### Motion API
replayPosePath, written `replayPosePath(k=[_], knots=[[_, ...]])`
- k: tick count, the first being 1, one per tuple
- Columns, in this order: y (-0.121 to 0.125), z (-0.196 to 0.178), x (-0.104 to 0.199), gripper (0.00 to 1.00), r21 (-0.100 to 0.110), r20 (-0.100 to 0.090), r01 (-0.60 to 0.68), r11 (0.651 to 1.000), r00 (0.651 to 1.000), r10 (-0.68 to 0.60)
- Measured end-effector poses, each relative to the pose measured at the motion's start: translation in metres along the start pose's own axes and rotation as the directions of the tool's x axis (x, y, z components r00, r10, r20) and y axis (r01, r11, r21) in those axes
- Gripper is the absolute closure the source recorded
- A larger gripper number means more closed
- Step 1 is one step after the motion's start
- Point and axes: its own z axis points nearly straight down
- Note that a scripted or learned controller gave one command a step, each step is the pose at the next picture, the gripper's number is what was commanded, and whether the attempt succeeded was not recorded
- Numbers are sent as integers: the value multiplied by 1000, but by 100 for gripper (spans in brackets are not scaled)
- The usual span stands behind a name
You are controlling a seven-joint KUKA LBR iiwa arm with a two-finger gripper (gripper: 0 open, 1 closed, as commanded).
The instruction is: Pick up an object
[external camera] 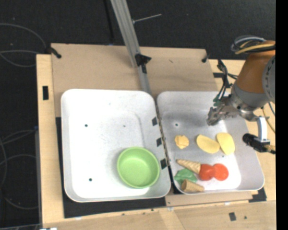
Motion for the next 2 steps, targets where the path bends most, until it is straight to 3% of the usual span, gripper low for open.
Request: replayPosePath(k=[2], knots=[[1, -109, -5, 100, -3, -1, 5, 1000, 1000, -5]])
